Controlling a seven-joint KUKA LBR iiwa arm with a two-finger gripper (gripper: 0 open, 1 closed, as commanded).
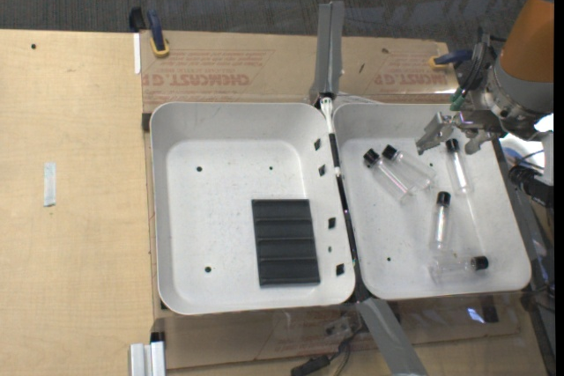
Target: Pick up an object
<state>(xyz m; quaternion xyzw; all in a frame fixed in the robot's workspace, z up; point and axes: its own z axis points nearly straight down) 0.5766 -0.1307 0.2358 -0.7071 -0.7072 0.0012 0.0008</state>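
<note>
So from the overhead camera you're looking down at a slant on two shallow white bins sitting side by side on the counter (70, 145), which is a light wood surface with a sheet of cardboard (229, 75) tucked under the bins' far edge.

The left bin (176, 136) has a single item in it: a black ribbed rectangular block (285, 241), lying flat toward the near right part of the bin floor, close to the divider but not touching the wall as far as I can see.

The right bin (502, 277) is where the small stuff is. There are several clear plastic vials with black caps. One vial (392, 174) lies diagonally in the far left area, with another one (407, 163) just beside it, pretty much touching. A third vial (439, 220) lies roughly upright in the picture in the middle of the bin, cap at the far end. A fourth vial (458, 264) lies near the front right corner with its cap pointing right. There's also one more vial (459, 167) right under the arm's tooling.

The arm comes in from the right, orange band (529, 40) visible above the grey wrist. The end effector (451, 136) sits over the far right part of the right bin, just above that last vial. Honestly can't tell whether its fingers are open or closed, it's too small and cluttered there, and I can't see anything clearly held between them.

A small whitish strip (49, 185) lies on the counter well off to the left, and clamps (157, 38) sit on the cardboard's far edge.
</note>
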